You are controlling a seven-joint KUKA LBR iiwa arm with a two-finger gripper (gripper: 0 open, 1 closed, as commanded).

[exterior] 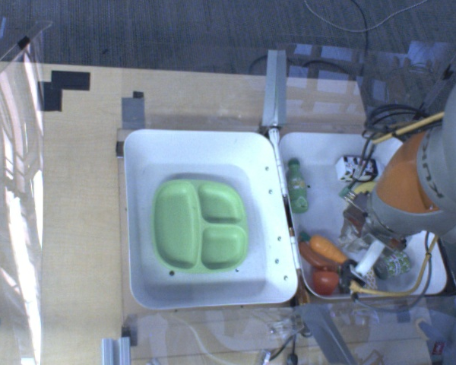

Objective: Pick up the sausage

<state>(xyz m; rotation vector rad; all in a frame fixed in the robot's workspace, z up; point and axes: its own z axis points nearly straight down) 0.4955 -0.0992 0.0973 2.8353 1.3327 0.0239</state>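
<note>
The sausage point(310, 255) is a dark red-brown piece lying near the front left corner of the right bin point(319, 147). An orange carrot point(329, 248) lies along its far side, touching it. A red tomato-like ball point(326, 281) sits just in front of it. My gripper point(356, 225) hangs low over the middle of the right bin, to the right of the sausage and carrot and apart from them. The wrist hides its tips.
A green bottle point(296, 185) lies along the right bin's left wall. A greenish, partly hidden object point(397, 265) sits under the wrist at the front right. In the left bin point(137, 204) rests a green divided plate point(200, 224).
</note>
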